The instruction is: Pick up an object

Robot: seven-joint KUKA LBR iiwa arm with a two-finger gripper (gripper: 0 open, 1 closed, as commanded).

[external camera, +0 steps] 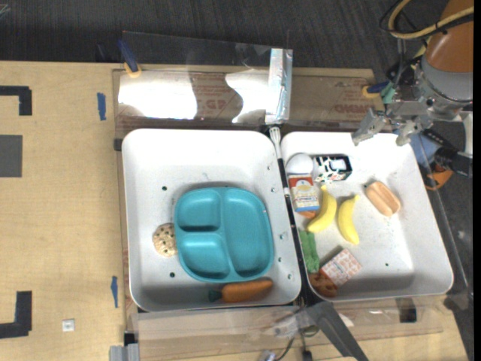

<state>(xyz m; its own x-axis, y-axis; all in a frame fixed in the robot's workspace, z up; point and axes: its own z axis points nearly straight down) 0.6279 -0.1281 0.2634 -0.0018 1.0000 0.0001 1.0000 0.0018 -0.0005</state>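
My gripper (385,131) hangs above the far edge of the right bin (421,262), its two fingers spread open with nothing between them. Below it in that bin lie two yellow bananas (336,215), a pinkish sausage (382,198), a small bottle with an orange label (304,190) and a black-and-white item (331,167). Towards the near edge are a green strip (309,250), a patterned packet (343,265) and a brown cookie (323,281). The sausage is the object closest to the gripper.
The left bin (143,164) holds a teal divided plate (223,232), a speckled cookie (164,239) and an orange carrot (245,290). A clear panel and cardboard (225,89) stand behind the bins. Cables (421,10) hang near the arm at upper right.
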